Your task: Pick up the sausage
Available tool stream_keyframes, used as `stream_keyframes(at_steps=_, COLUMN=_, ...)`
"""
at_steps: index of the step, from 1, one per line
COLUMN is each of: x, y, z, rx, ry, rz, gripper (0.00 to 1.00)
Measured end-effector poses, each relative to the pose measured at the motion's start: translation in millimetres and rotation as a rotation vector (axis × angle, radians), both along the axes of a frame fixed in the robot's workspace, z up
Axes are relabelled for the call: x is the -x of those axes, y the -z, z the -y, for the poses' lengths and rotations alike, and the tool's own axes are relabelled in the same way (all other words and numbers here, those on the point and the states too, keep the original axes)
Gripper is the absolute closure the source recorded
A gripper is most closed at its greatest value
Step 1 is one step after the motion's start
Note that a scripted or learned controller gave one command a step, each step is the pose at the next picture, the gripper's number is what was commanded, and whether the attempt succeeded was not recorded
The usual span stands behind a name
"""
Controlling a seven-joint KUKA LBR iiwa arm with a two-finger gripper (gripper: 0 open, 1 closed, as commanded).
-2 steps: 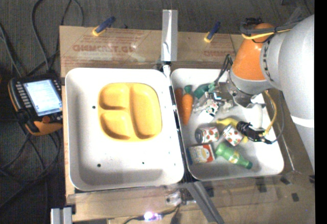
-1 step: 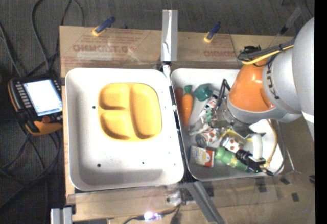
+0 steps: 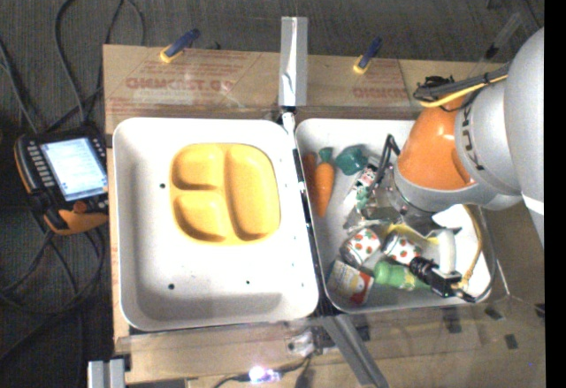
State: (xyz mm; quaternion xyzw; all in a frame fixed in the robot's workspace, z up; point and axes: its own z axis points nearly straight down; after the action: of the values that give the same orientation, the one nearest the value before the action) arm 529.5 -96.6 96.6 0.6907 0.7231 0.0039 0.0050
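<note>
The brown cardboard-covered counter [image 3: 221, 81] carries two shallow white plastic bins side by side. The left white bin [image 3: 141, 276] holds one yellow plastic plate with three compartments [image 3: 226, 192], which lies flat near the middle of the bin. The right white bin [image 3: 497, 287] is crowded with small things.

The grey robot arm [image 3: 522, 130] comes in from the right, and its orange band [image 3: 433, 152] hangs over the middle of the right bin. Below the band the wrist goes down among the things, and it hides the jaws from us (so we cannot tell if they are spread or pressed together, or if anything is between them).

On the dark floor to the left of the counter lies a black and orange handheld controller with a lit screen [image 3: 66, 167].

In the right bin, a long orange carrot [image 3: 319, 183] lies along the left wall, and a teal soft-looking thing [image 3: 351, 158] is just beside its upper end. Near the front wall we see a green bottle lying on its side [image 3: 393, 274], a red and white can [image 3: 349, 280] to its left, and a white cube with red spots [image 3: 363, 245] above the can.

We cannot tell which thing in this heap is the sausage; the wrist covers part of the heap.

Two small blue and yellow clamps [image 3: 179, 44] sit on the far edge of the counter.
</note>
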Motion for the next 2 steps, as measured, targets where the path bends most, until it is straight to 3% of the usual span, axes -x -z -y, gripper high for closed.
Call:
stream_keyframes(at_steps=1, x=0.2, y=0.1, z=-0.2, rx=0.0, ry=0.0, rz=-0.001, gripper=0.0)
stream_keyframes(at_steps=2, x=1.1, y=-4.4, z=-1.5, rx=-0.004, ry=-0.002, rz=-0.009, gripper=1.0)
